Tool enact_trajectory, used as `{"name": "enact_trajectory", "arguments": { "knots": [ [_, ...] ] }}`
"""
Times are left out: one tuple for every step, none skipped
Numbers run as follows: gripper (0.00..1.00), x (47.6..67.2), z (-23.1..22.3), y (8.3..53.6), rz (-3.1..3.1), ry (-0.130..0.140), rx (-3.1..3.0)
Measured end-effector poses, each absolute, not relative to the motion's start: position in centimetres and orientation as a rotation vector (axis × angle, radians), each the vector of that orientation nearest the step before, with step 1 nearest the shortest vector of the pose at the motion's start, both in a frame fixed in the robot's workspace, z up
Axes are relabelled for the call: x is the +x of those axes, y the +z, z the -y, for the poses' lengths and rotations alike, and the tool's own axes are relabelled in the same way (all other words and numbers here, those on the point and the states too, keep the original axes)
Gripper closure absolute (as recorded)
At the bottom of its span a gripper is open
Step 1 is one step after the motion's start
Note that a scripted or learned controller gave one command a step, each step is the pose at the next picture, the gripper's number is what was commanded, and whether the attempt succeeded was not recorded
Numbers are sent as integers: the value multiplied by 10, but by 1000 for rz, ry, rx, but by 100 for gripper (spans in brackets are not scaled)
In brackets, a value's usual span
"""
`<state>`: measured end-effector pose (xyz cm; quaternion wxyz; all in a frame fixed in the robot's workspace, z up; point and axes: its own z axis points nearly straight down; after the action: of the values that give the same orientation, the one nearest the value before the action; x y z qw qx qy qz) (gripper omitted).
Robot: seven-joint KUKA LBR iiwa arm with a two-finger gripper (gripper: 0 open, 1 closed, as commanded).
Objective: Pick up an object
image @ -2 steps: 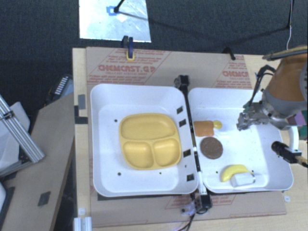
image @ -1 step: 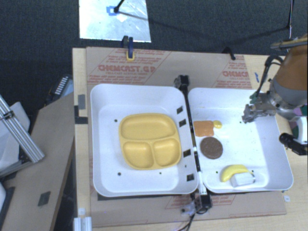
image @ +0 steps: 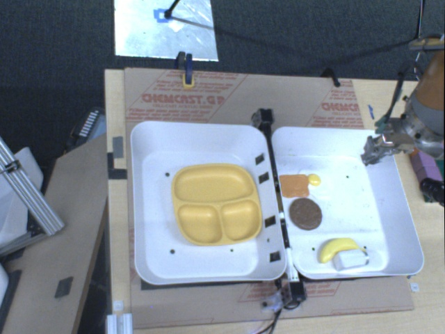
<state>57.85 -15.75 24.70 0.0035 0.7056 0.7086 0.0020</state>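
**Gripper hung over the right bin's far edge, holding nothing**

Whether the fingers were apart or together could not be told from the camera view: the gripper was small and dark against the white wall, and no object showed between its tips. It sat at the upper right of the right bin, over bare floor near the far right corner, with the grey arm reaching in from the right edge of the view.

The objects that could be picked up all lay in the right bin, well apart from the gripper. An orange block lay near the divider, with a small yellow piece touching its right side. Just below them sat a brown round disc. Toward the near wall lay a banana, and a white block rested against its lower right end.

In the left bin lay a yellow three-compartment plate, one wide section at the back and two smaller ones at the front, sitting roughly in the middle of the bin floor.

Both bins stood side by side on a cardboard sheet with red lettering, joined along a black-clipped seam.
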Motion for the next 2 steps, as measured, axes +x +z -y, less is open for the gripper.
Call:
{"name": "enact_trajectory", "arguments": {
  "knots": [
    [100,595,100,253,-2232,5,2209],
    [100,599,44,254,-2233,4,2210]
  ]
}}
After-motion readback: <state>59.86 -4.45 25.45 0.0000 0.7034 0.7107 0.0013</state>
